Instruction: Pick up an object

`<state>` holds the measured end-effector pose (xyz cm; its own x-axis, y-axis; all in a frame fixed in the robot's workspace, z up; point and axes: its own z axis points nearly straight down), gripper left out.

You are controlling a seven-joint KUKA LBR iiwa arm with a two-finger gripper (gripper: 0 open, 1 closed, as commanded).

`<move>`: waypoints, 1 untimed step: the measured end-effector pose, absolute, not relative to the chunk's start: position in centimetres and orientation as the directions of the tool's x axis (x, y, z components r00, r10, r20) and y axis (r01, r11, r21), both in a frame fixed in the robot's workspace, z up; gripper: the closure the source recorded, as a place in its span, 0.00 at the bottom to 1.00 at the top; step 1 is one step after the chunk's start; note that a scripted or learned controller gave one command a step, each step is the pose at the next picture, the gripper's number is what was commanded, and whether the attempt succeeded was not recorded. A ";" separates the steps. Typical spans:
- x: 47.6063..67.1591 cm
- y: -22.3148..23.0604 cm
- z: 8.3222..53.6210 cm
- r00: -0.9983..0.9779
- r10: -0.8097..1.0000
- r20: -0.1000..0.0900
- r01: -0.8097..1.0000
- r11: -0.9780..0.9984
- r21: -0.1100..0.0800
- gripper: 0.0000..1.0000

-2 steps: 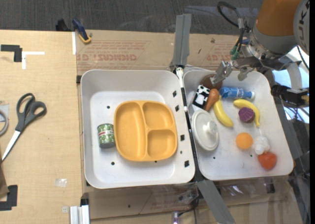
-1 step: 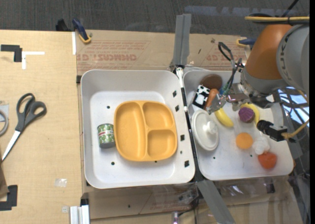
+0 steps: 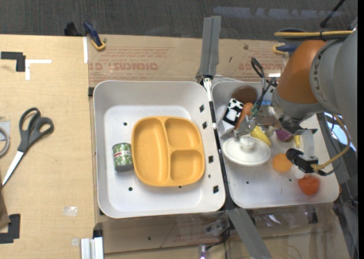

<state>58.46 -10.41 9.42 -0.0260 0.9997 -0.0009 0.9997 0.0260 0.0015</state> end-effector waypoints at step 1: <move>58.5 -10.5 10.4 -0.028 1.000 -0.003 1.000 0.028 0.003 1.00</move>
<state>58.52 -10.49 10.38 -0.0283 0.9996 -0.0025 0.9996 0.0283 0.0025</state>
